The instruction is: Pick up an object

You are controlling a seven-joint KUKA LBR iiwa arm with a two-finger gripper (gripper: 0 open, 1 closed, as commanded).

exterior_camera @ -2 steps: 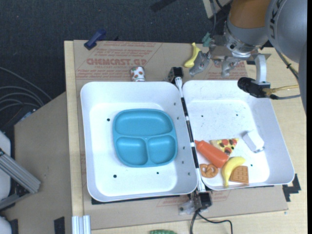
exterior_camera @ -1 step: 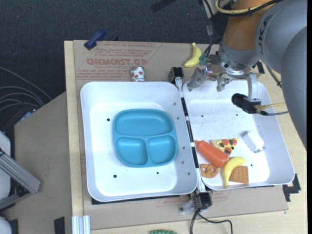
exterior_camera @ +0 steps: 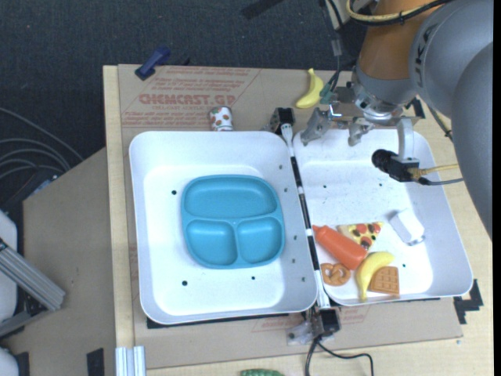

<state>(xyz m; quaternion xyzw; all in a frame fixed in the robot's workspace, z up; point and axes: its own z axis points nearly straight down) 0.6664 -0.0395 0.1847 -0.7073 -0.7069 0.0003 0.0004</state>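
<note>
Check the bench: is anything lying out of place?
Yes. A toy banana and a small spotted toy lie on the cardboard behind the bins, outside them, while the other toy foods sit in the right bin.

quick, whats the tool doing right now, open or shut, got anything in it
Tool: open, fingers spread, nothing between them; it hangs over the far end of the right bin, apart from the toy food near the front.

Even, bright overhead light fell; the large grey arm (exterior_camera: 462,69) right of the pincer (exterior_camera: 338,131) looked softly blurred, shadows faint.
</note>
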